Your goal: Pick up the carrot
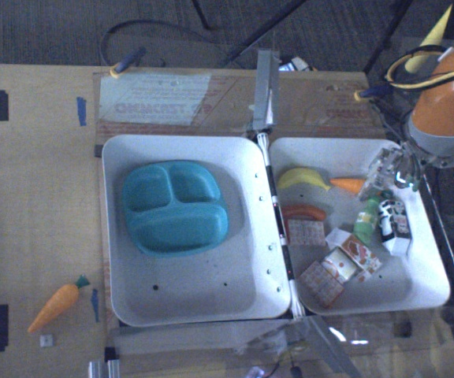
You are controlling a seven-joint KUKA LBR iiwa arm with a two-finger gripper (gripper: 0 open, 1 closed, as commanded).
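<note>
Carrot [347,185] lying in right bin [436,282], just beside banana [304,179]. Gripper [392,172] hovering close by, grip state impossible to tell. Probably light, stiff, slippery plastic; best pinched across thicker middle.

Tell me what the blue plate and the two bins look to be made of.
The blue plate: likely moulded plastic, matte; one even colour, soft rounded dividers, no glare. The left bin and the right bin: probably thin formed plastic, satin white, with rounded corners and small holes in the left one's floor. The look alone leaves it open.
</note>
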